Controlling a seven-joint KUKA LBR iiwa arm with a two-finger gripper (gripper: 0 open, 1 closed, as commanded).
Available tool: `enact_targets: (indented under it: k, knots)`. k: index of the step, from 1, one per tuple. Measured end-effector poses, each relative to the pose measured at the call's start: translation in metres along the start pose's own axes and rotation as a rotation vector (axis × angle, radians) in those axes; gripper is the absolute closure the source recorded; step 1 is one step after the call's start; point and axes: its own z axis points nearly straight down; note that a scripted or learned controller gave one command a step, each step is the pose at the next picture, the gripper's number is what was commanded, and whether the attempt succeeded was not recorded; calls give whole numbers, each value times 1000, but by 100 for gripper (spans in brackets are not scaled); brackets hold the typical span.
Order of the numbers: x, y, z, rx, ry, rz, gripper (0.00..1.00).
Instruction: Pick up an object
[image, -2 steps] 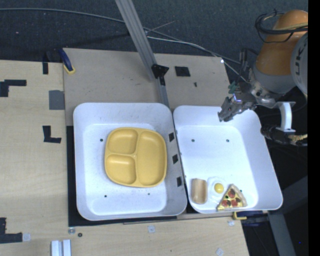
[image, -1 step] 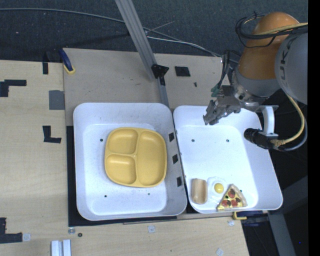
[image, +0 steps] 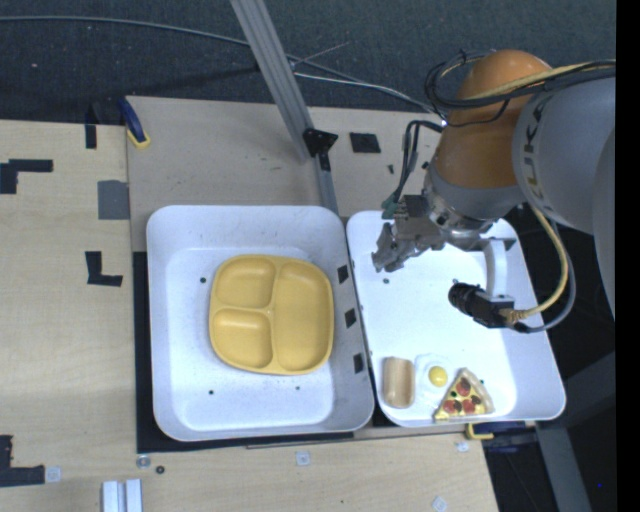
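Hand (image: 392, 250) of the grey arm is seen at the upper left of the right white shallow bin (image: 520, 350); whether it is open or closed cannot be told, and nothing is seen held. Partial dark lettering on the arm is unreadable. Along that bin's lower edge lie a tan bread-like block (image: 398, 381), a fried-egg toy (image: 437, 376) and a pizza-slice toy (image: 464, 396). A yellow divided plastic plate (image: 271, 313) lies in the left white bin (image: 180, 300).
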Motion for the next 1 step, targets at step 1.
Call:
enact_targets:
  k: [1]
  knots:
    - [60, -16, 8, 0, -1, -1, 100]
